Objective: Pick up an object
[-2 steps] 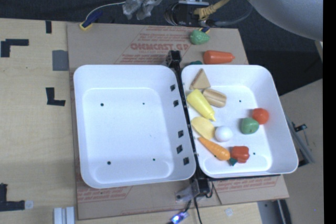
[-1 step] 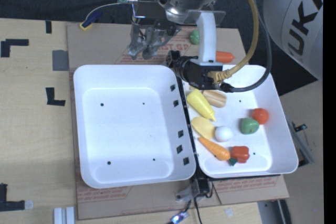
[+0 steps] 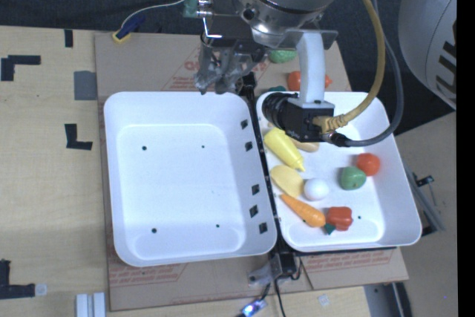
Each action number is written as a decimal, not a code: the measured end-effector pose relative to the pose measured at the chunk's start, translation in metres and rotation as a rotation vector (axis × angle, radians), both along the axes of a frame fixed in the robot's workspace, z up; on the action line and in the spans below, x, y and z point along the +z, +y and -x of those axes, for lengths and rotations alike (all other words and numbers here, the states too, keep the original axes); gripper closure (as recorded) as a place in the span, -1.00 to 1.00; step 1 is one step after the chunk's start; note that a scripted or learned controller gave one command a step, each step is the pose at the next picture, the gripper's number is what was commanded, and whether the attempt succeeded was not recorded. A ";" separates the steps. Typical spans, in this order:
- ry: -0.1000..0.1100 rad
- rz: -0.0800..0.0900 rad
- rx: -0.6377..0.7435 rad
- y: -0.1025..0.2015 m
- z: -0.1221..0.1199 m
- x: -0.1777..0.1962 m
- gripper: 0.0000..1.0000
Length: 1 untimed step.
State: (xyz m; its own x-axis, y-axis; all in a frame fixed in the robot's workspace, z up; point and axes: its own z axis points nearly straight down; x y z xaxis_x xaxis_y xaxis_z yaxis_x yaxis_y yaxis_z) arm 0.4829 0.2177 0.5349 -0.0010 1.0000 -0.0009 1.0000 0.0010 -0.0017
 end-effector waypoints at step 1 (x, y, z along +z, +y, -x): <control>-0.001 0.000 -0.003 -0.021 -0.056 -0.001 1.00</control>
